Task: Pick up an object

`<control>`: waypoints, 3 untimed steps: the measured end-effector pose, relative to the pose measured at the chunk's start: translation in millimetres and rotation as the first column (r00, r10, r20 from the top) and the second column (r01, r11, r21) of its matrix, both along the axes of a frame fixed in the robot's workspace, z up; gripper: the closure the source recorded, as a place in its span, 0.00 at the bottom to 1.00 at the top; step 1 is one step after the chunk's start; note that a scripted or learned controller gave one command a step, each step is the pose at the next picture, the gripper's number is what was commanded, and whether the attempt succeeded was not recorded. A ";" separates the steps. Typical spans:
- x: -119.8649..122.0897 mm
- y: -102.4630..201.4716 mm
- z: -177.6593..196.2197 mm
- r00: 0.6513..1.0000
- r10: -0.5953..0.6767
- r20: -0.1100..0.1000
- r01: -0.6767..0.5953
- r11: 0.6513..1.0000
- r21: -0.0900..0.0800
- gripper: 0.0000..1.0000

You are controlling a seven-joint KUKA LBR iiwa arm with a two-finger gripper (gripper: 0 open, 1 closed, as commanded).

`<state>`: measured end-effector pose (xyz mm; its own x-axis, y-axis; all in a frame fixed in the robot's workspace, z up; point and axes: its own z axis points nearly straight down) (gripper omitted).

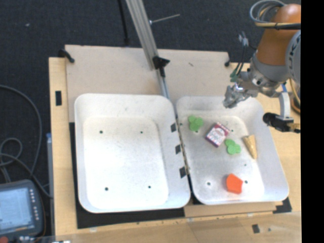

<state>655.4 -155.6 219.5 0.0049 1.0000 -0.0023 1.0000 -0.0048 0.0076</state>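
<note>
The right bin (268, 151) holds several small objects: a green piece (195, 123) near its left side, a pink and white box (217, 134) in the middle, a second green piece (233, 147), a tan cone (250, 146) and an orange block (234, 183) near the front. My gripper (232, 99) hangs over the bin's back edge, above and to the right of the box, with nothing visible in it.
The left bin (126, 151) lies beside the right one. A slanted metal pole (144, 32) rises behind the bins. Black clips (178, 149) sit along the seam between the bins. A pendant screen (17, 214) sits at the lower left.
</note>
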 end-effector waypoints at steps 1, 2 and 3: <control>1.0 -1.9 29.6 1.000 0.002 -0.002 -0.002 1.000 0.001 1.00; 14.2 51.4 37.3 1.000 0.012 -0.004 -0.012 1.000 0.003 1.00; 23.6 112.1 39.5 1.000 0.013 -0.005 -0.012 1.000 0.004 1.00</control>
